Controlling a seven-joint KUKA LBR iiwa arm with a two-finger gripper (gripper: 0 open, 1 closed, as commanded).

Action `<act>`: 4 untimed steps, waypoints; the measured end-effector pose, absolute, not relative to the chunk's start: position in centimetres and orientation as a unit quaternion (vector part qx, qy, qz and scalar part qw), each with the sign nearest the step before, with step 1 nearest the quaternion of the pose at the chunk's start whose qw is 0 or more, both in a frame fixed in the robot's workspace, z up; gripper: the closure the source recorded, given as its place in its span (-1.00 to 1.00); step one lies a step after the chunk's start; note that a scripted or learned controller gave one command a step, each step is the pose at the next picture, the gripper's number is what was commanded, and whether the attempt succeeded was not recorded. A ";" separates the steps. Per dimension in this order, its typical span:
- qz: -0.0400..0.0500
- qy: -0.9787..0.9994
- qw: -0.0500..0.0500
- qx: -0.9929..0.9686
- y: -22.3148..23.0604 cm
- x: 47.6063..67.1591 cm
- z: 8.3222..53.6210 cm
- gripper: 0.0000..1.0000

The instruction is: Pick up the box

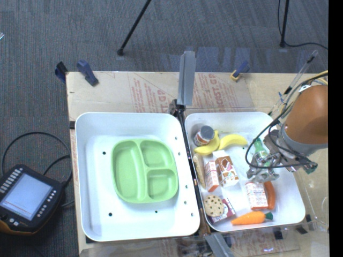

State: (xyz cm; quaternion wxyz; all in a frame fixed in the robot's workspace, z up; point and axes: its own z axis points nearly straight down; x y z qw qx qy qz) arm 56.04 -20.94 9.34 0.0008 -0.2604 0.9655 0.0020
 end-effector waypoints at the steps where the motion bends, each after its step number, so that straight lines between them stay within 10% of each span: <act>1: 0.003 0.903 0.001 -0.429 -21.0 53.8 12.0 1.00; 3: 0.002 0.723 0.003 -0.691 -20.8 57.4 8.8 1.00; 4: 0.000 0.634 0.004 -0.773 -21.3 64.5 25.8 1.00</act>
